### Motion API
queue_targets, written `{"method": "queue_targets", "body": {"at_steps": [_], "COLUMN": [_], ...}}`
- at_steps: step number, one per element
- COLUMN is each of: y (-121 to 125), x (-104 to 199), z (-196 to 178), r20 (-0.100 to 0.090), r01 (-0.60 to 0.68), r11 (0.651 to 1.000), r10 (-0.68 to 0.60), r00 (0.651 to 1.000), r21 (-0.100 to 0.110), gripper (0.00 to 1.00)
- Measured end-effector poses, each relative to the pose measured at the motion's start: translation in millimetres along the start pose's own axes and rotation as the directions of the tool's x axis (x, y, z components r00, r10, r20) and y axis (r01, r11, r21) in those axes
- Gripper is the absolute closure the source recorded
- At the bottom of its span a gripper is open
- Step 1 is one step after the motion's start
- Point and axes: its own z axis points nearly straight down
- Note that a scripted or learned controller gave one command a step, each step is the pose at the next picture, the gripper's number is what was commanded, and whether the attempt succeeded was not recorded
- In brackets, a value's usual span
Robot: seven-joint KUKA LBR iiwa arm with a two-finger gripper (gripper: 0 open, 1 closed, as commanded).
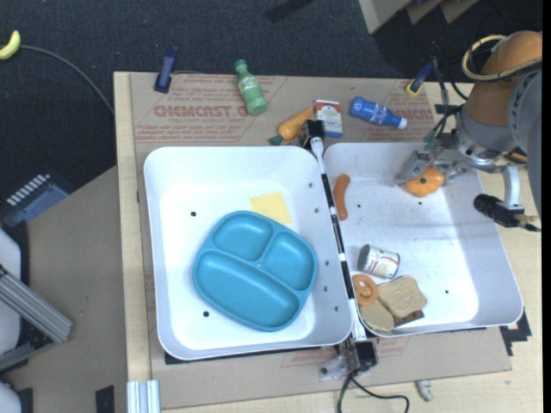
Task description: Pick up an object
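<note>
An orange toy (424,182) sits in the right bin's (465,256) far corner, caught between the fingers of the gripper (421,174), which closes on it; a hot dog (342,195), can (379,261) and toast (401,298) lie nearer; the left bin (172,188) bears a blue divided plate (254,269).

Glossy blue plastic tray (254,269), smooth white bins (172,231)

The arm (508,93) is cut off by the right edge, so its upper links cannot be followed. The gripper (419,172) is seen from above, and an orange object (424,182) beneath it is partly covered. A toast slice (402,298) hides part of a round piece (376,315) under it. The print on a small can (380,261) is too small to be read.
</note>
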Motion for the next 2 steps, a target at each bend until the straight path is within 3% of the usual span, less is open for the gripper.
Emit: {"method": "queue_targets", "body": {"at_steps": [1, 2], "y": [0, -1], "x": [0, 46], "z": [-11, 0], "r20": [0.002, -0.002], "r01": [0.001, 0.000], "r11": [1.000, 1.000], "r10": [-0.001, 0.000], "r00": [1.000, 1.000], "r21": [-0.001, 0.007], "gripper": [1.00, 1.00]}}
